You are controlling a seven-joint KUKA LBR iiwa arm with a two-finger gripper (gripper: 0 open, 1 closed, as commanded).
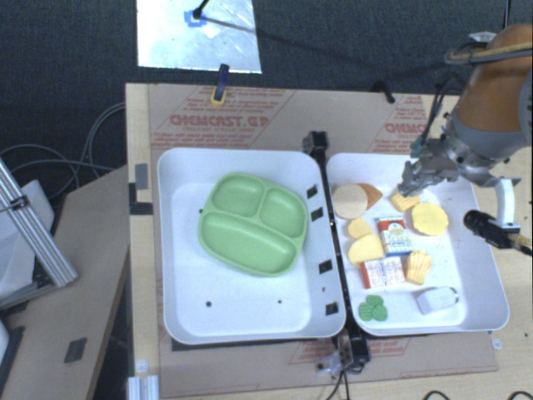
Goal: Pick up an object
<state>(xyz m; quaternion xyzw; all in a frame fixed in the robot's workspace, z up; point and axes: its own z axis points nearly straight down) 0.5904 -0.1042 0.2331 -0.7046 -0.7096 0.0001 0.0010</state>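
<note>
The right bin (483, 307) holds several toy food items. Among them are a tan disc (351, 198) with an orange wedge (371, 195) beside it, a yellow round piece (430, 219) and a red and white carton (391, 234). There are also a yellow fries-like piece (418, 265), a green piece (373, 309) and a pale grey block (435, 299). My gripper (414, 178) hangs low over the bin's far part, just above a small yellow chunk (405, 201). I see nothing held in it.
The left bin (187, 307) holds a green divided plate (254, 223). A black divider (329, 223) with clips runs between the bins. A black part (487, 226) of the arm juts over the right bin's right edge. Cables lie behind the bench.
</note>
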